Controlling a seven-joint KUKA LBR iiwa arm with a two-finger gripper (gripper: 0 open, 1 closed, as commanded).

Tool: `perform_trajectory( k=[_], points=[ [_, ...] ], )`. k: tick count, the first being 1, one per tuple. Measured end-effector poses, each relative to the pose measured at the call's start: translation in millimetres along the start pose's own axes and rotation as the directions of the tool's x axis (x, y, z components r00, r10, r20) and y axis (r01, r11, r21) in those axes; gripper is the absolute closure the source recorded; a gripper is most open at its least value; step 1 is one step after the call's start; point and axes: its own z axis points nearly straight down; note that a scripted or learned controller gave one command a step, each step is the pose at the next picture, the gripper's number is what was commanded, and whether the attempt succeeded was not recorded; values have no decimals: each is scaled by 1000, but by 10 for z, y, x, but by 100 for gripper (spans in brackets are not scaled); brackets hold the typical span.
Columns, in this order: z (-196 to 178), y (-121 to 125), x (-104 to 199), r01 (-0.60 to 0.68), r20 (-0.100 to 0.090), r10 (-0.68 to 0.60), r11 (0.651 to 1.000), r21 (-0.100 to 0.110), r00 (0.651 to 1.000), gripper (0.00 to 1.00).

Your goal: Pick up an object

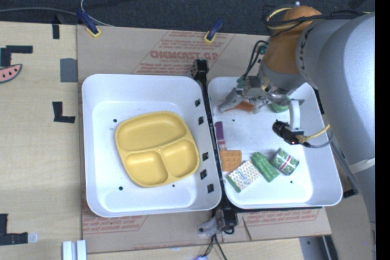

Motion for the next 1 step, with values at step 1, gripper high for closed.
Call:
perform_trajectory(
  k=[1],
  points=[
    [-93,1,5,1,-1,-1,1000,1,1000,100]
  ],
)
